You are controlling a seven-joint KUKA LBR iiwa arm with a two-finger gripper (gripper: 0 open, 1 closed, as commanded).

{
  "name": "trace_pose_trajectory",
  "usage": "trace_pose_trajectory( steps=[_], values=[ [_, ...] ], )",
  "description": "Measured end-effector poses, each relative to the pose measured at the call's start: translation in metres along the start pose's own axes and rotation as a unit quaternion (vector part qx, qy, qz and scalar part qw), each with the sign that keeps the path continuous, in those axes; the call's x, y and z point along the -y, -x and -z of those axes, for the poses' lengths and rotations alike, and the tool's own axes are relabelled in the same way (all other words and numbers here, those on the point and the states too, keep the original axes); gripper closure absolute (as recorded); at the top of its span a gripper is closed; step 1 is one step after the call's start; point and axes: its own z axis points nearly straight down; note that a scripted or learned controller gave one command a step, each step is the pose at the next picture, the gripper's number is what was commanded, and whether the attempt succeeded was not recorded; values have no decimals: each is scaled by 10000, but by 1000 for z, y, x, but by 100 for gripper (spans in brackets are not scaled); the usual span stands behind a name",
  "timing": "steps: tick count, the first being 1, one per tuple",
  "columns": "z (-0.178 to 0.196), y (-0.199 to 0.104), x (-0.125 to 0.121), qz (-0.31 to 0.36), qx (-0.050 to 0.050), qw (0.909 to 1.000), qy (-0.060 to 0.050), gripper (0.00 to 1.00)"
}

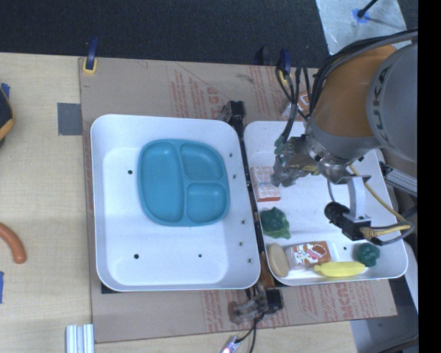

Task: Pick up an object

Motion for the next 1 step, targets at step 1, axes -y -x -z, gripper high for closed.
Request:
trace_pose_trajectory(
  steps=[1],
  values=[
    [-10,8,-44,-6,-1,10000,19,100]
  ],
)
